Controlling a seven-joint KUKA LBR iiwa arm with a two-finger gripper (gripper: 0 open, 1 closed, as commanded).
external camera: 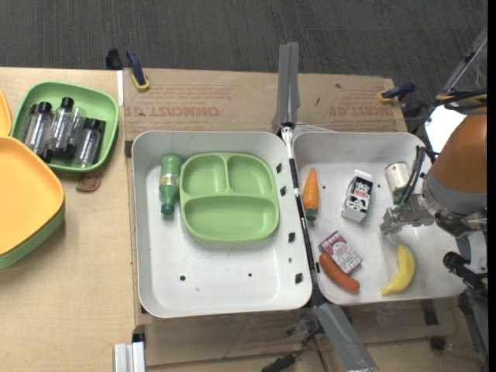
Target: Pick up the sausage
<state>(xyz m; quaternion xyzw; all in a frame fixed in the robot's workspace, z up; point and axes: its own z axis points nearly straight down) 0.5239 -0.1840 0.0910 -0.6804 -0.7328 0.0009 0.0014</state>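
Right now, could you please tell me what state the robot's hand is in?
Hand: cannot be told whether open or closed from this view; it sits over the right bin, apart from the sausage.

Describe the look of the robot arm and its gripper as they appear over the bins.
The arm enters from the right as a rounded orange band over a grey wrist body. Below it, the gripper is a small metallic grey assembly with thin dark fingers. A dark cable or rod runs slantwise along it, and black fittings show lower right.
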